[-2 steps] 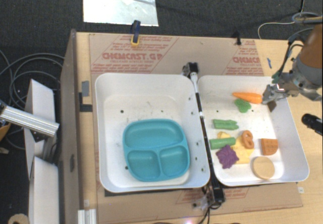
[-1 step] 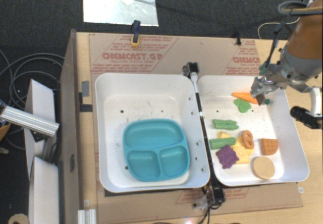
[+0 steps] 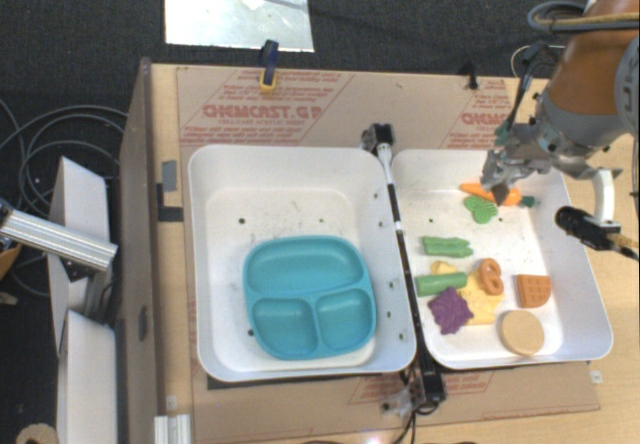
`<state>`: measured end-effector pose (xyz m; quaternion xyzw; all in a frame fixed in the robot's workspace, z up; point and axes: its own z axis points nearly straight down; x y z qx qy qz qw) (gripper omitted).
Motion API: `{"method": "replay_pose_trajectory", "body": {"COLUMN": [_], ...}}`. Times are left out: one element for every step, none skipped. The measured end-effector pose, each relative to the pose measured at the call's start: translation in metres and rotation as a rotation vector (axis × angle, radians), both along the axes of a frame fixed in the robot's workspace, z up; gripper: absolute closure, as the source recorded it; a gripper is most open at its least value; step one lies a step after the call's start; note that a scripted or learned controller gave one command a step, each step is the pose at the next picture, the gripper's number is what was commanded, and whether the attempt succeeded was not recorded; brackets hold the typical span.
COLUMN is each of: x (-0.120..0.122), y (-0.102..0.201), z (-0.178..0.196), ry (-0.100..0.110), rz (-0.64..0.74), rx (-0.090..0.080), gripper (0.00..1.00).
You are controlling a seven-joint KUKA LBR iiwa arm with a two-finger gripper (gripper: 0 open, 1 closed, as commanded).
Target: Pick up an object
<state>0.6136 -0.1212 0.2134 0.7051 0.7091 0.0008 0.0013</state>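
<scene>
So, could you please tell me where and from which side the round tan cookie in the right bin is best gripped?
Probably from straight above, the gripper closing across the round tan cookie along the bin's length. It lies flat, so only its thin rim offers purchase. The right bin's wall and the yellow piece sit close on the other two sides.

Two bins are sitting side by side — the left bin (image 3: 215, 262) is holding a divided tray (image 3: 308, 295) toward its front, while the right bin (image 3: 585, 317) is holding toy foods (image 3: 470, 284) scattered across its floor — the gripper (image 3: 503, 177) is hanging over its rear.
</scene>
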Motion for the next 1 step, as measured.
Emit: {"method": "replay_pose_trajectory", "body": {"x": [-0.0004], "y": [-0.0007], "z": [0.0003], "ry": [0.000], "rz": [-0.002], "rx": [0.000], "gripper": [0.00]}}
